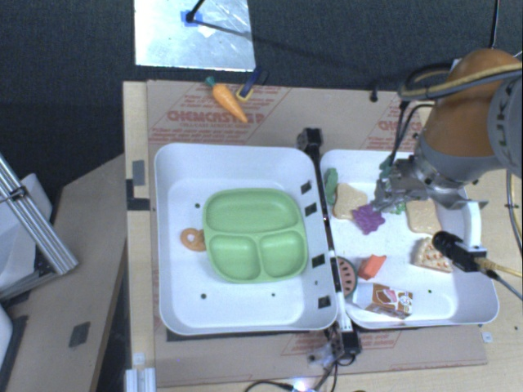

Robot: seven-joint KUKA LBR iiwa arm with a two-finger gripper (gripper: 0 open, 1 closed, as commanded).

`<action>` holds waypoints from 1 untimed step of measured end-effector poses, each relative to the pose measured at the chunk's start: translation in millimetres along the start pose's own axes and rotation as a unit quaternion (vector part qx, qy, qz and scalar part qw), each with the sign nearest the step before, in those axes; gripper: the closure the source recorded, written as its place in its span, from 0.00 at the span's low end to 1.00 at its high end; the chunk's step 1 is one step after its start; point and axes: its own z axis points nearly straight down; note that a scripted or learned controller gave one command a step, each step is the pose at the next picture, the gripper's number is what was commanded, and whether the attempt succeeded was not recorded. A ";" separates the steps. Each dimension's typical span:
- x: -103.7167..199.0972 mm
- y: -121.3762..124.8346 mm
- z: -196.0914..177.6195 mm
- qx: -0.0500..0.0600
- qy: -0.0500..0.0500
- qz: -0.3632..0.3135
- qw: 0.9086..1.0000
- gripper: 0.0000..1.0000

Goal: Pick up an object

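Note:
My gripper (391,193) hangs low over the middle of the right bin (478,300). A purple bunch of grapes (369,217) lies just below and left of it, with a bit of green (399,207) at the gripper's lower edge. A tan bread slice (351,198) sits left of the gripper, a second one (421,216) to its right. A green pod (330,186), a pizza slice (431,256), an orange-red piece (373,265), a round slice (346,273) and a small packet (391,299) also lie in this bin.
The left bin (176,300) holds a green divided plate (253,233) and a small pretzel (193,239). A toy carrot (227,100) lies on the bench behind the bins. The arm's orange band (466,113) looms over the right bin's far side.

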 end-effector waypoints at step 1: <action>-2.7 14.1 7.9 -0.001 0.000 -0.001 1.000 1.00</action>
